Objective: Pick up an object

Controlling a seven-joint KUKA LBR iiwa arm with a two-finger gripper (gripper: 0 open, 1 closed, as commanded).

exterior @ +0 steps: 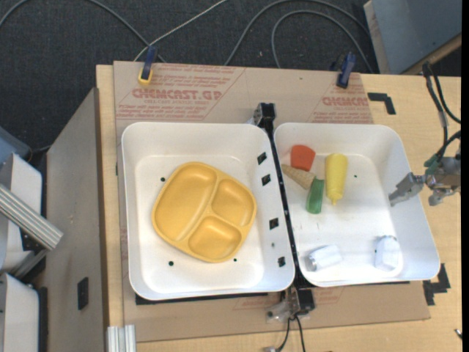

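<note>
2 blue clamps (149,57) held the brown board (242,86) at its far edge, while grey cables (220,6) looped across dark carpet (66,20) beyond.

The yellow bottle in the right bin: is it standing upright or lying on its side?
Lying on its side. The yellow bottle shows its full length flat on the floor of the right bin, beside the green object.
</note>
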